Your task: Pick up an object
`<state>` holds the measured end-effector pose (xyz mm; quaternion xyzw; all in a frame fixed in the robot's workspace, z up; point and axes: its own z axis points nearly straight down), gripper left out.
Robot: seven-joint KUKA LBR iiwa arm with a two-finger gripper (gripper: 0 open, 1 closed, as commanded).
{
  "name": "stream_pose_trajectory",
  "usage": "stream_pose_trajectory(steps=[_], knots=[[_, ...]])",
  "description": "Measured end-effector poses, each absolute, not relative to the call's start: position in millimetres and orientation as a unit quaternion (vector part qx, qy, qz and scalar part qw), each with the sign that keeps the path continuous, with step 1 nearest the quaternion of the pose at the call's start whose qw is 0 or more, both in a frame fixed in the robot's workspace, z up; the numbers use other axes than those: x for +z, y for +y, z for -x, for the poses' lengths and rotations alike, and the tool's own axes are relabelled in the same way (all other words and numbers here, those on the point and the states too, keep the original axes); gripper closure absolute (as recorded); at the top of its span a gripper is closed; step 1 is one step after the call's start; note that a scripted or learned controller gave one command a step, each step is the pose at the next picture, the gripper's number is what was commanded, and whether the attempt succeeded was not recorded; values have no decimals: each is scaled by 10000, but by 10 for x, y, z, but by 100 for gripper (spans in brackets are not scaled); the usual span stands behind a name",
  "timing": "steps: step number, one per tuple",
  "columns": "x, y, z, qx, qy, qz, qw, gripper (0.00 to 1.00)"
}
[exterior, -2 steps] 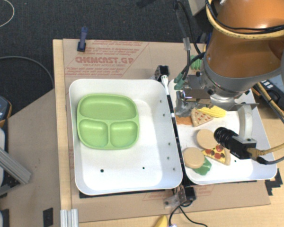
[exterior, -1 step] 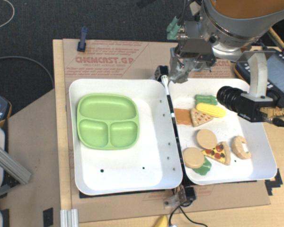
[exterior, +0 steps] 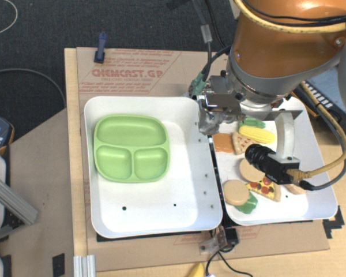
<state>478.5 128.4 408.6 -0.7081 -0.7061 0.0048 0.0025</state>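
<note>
The gripper (exterior: 210, 120) hangs over the right bin (exterior: 317, 206) above toy food (exterior: 256, 134); jaw state cannot be determined.

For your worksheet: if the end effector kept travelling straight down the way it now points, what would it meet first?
Probably the orange food piece at the right bin's left edge, just under the end effector; depth is unclear, so it could land on the bin floor beside it.

Red "CHEMCAST GP" print on the cardboard sheet (exterior: 132, 68) under the bins

Glossy orange band (exterior: 294, 16) (plastic-looking), matt green plate (exterior: 131, 148), smooth white bins (exterior: 161, 212).
</note>
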Motion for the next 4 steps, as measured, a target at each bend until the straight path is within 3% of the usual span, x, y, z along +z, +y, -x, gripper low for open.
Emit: stream_pose_trajectory(steps=[1, 2, 3, 4], knots=[[5431, 1570, -4794, -84, -7086, 7055, -35, 100], [4160, 1903, -4778, 65, -7084, 7058, 32, 100], [5421, 2262, -4916, -77, -7087, 7054, -23, 100], [4623, 1526, -5111, 43, -7040, 7102, 12, 100]])
